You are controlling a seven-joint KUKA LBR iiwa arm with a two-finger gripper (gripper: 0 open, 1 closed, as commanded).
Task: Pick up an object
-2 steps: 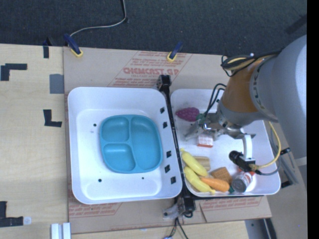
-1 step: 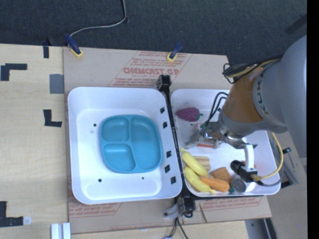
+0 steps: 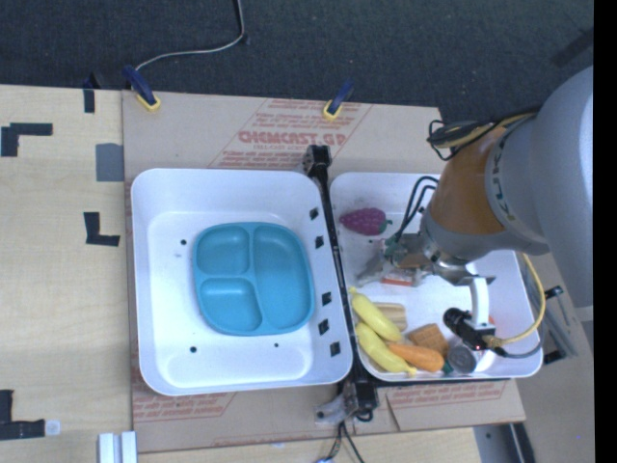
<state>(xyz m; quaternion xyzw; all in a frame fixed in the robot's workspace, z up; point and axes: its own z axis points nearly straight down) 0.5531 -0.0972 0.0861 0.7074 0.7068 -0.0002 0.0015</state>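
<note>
Approach step: gripper (image 3: 393,258) low in right bin (image 3: 525,360), fingers' state cannot tell (wrist hides them); purple fruit (image 3: 363,222) just beyond, bananas (image 3: 374,316) nearer; next, confirm grasp.

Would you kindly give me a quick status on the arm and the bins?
Gripper low in right bin, fingers unclear. Nothing seen held. Bananas, carrot, purple fruit lying loose. Blue plate in left bin.

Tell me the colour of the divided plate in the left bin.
Light blue plate, seen best in the camera view.
</note>
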